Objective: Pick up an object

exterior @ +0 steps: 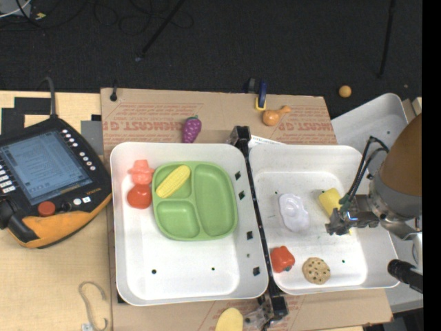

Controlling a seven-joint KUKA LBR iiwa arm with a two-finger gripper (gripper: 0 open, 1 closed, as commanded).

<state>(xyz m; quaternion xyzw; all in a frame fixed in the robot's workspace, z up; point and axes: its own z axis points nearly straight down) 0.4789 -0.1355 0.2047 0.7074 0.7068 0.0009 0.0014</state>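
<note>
Gripper (339,225): seen low over the right bin (275,158), near its right wall; whether it is spread or pressed together cannot be told.
Yellow block (329,201): seen just beside the gripper, up and to its left; its long axis is tilted, running from upper right to lower left.
Clear plastic piece (294,212): lies left of the gripper, its long axis roughly up-down in the picture.
Cookie (316,271): found below the gripper, slightly left; round, no clear heading.
Red pepper (282,259): set lower left of the gripper, by the bin's left wall.
Green tray (215,205): placed well left, in the left bin (179,281), with a corn cob (171,181) lying slantwise in it.
Red and pink toys (140,185): farthest left, beside the tray.
</note>
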